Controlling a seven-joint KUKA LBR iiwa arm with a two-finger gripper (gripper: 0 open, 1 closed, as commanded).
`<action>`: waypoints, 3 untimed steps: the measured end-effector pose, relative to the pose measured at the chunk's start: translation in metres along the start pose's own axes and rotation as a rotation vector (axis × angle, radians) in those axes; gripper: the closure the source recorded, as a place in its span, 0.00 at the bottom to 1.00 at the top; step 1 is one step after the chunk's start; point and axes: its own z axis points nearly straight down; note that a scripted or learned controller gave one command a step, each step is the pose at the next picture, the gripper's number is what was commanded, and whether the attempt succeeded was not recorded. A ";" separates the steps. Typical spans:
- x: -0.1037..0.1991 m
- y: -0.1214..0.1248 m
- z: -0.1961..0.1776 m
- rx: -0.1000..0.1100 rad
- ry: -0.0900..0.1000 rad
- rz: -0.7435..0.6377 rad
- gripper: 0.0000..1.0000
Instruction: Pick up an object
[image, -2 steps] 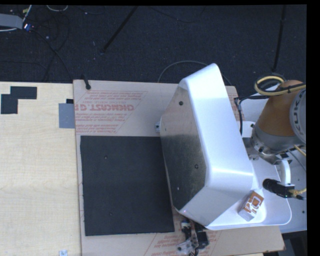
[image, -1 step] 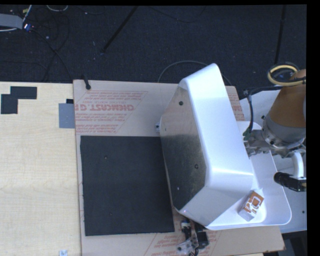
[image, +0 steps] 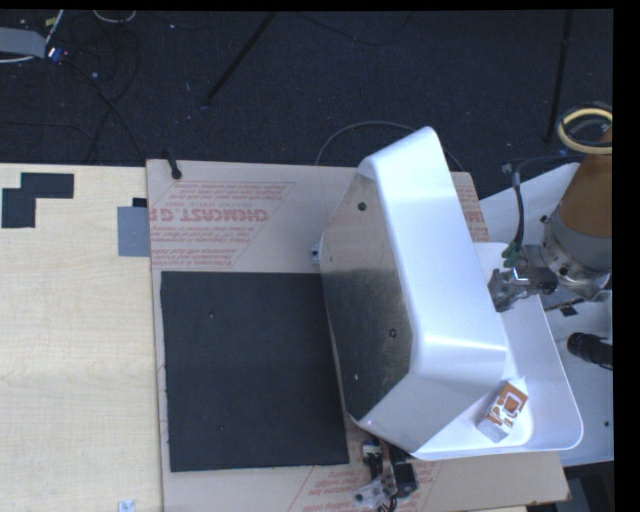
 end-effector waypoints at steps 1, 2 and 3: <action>0.002 0.011 -0.053 -0.002 0.000 -0.001 1.00; 0.061 0.005 -0.055 0.005 0.004 -0.004 1.00; 0.105 0.000 -0.042 0.006 0.002 -0.002 1.00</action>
